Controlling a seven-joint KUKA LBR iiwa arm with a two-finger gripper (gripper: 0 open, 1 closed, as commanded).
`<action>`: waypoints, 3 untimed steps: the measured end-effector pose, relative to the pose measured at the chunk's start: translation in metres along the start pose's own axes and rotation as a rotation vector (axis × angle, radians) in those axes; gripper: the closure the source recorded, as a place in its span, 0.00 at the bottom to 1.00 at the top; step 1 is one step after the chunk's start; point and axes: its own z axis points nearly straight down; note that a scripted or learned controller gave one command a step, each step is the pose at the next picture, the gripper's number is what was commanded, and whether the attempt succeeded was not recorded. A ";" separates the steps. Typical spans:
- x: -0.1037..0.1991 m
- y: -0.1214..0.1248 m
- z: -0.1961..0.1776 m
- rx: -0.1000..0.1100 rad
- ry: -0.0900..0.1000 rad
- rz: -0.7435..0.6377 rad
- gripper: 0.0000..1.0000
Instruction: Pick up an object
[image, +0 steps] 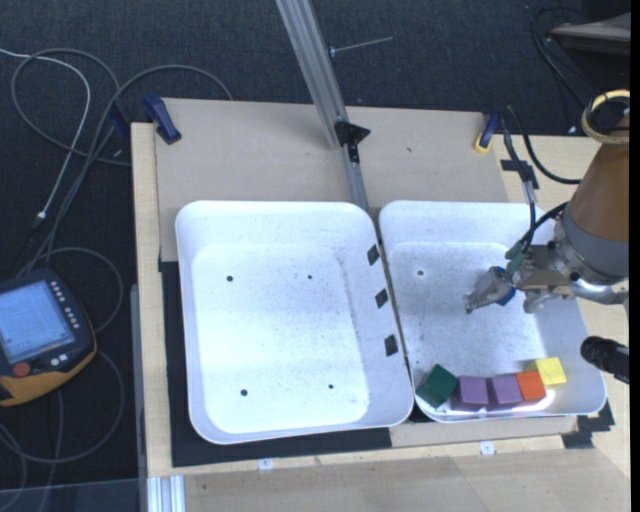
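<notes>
Robotics lab: teach pendant (40, 330), cables (70, 90), clamped bench (260, 150).

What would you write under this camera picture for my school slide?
Robot gripper hovers in the right bin above a row of coloured blocks.

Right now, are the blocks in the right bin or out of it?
In. The blocks lie in a row along the right bin's near wall; the gripper is apart from them.

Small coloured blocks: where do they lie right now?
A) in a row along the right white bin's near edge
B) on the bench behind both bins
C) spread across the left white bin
A: the green, purple, second purple, orange and yellow blocks line the right bin's near edge.
</notes>
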 end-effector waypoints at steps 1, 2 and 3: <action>-0.079 0.042 -0.039 -0.007 -0.007 0.005 0.00; -0.079 0.082 0.109 0.009 0.002 -0.001 0.00; -0.072 0.079 0.081 -0.002 -0.001 -0.001 0.00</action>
